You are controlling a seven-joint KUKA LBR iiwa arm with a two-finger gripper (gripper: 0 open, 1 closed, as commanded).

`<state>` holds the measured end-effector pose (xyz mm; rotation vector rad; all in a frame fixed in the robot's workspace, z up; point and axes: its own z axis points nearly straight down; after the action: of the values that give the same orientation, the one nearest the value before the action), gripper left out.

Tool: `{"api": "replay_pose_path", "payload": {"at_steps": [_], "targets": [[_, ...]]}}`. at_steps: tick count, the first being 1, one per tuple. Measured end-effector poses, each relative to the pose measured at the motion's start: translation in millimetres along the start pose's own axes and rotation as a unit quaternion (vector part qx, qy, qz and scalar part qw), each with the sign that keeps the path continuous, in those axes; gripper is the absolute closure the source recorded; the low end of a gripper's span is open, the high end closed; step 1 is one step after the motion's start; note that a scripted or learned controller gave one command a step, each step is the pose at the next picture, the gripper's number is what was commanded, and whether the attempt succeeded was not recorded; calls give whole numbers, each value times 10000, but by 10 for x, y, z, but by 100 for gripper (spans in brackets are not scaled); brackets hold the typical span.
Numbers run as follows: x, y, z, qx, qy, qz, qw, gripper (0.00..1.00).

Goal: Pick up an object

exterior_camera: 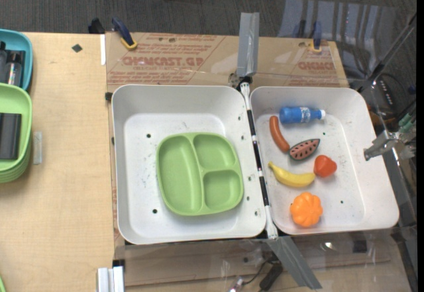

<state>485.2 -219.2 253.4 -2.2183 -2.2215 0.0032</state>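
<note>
Green and teal trays sit stacked at the 9 o'clock edge of the pale wood worktop, well apart from the bins. Left bin, white and shallow, carries a green divided plate with three compartments, lying flat near the bin's centre and slightly toward 5 o'clock. Cardboard sheet with red print lies under both bins at 12 o'clock, with a blue and yellow clamp at its left corner. Right bin touches the left bin along a shared seam and holds six toy items. Red sausage lies at 10 o'clock in this bin, running lengthwise; blue bottle lies on its side at 12 o'clock, white cap pointing to 3 o'clock. Watermelon slice sits at centre, just beside the sausage. Banana lies below it toward 7 o'clock, its right end near the red pepper. Orange pumpkin stands at 6 o'clock, apart from the banana. Hand sits at the bin's 3 o'clock rim, nothing between its fingers; whether open or closed cannot be told.
</note>
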Motion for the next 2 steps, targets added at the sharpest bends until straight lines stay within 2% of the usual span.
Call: {"api": "replay_pose_path", "payload": {"at_steps": [1, 2], "targets": [[-4, 4, -80, 8, -2, -3, 10000, 100], [805, 45, 20, 8, 0, 1723, 9850, 100]]}}
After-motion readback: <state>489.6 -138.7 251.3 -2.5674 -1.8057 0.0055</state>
